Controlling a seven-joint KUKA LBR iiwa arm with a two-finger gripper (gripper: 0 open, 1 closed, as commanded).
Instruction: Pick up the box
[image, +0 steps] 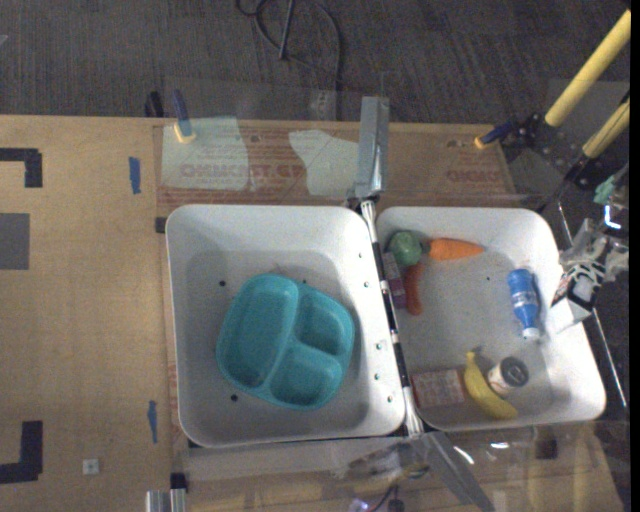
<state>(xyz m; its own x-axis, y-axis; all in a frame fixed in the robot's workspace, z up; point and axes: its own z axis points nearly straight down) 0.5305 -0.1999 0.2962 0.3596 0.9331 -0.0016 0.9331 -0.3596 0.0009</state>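
Observation:
The box is small, flat and pinkish-tan. It lies in the front left corner of the right bin, touching the left end of a banana. My gripper hangs over the right rim of that bin, far to the right of the box and a little behind it. Nothing shows in its grasp.
The right bin also holds a blue bottle, a round can, a carrot, a green piece and a reddish item by the left wall. A teal divided plate lies in the left bin.

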